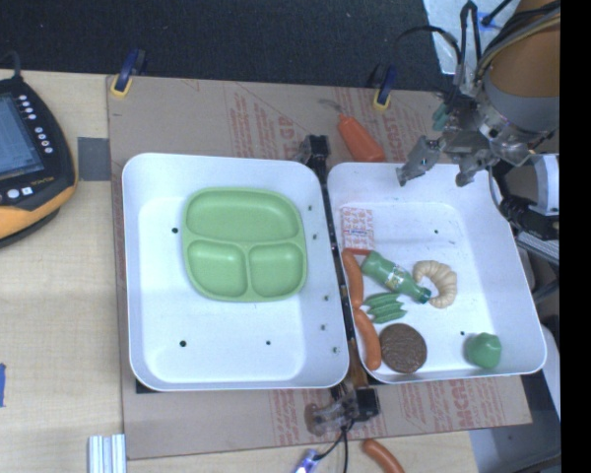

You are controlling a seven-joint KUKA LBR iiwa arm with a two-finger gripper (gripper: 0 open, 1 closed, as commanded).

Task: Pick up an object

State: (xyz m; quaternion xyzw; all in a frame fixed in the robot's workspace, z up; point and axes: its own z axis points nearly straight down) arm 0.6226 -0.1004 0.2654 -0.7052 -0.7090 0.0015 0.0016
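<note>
In the camera view, the grey arm's two-finger gripper hovered over the far edge of the right shallow white plastic bin, its two dark fingers spread apart with nothing between them. No object had yet been taken, so the step in hand was choosing a target and coming down on it.

The candidates lay toward the near side of that bin, well apart from the gripper. A green plastic toy bottle lay slanted in the middle, its right end touching a curled beige shrimp-shaped toy. Just near of the bottle sat a small green pea-pod toy, and beside that a flat brown round patty. Two long orange sausage-shaped toys ran along the left wall, end to end. A small green rounded block stood alone in the near right corner. A small white card with red print lay flat near the far left.

The lone green block looked the safest choice, as nothing crowded it, though the bin wall was close. The patty and card seemed too flat to pinch. For the bottle, the fingers should have straddled its narrow width, across its slant, and descended fully before closing.

The left bin held a pale green divided plastic plate.
</note>
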